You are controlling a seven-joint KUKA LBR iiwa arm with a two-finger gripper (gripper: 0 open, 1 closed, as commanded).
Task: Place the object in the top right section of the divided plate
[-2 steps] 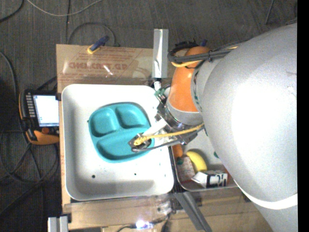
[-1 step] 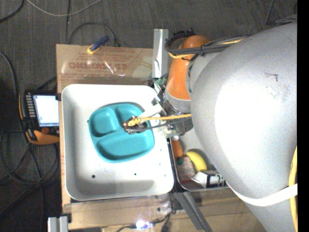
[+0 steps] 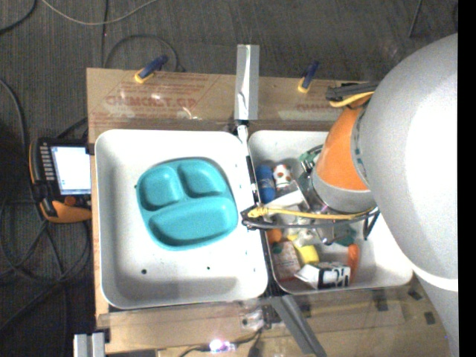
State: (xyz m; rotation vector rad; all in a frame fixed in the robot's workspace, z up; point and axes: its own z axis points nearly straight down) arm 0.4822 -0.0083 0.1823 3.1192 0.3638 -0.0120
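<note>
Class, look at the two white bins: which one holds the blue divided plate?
The left bin holds the blue plate; the right bin, under the arm, holds a jumble of small items instead.

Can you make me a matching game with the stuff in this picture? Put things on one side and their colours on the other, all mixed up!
Things:
1. divided plate
2. left bin
3. band on the arm
4. clamp at the top left

Colours:
A. orange
B. blue and yellow
C. turquoise
D. white

Pairs: 1-C, 2-D, 3-A, 4-B
</note>
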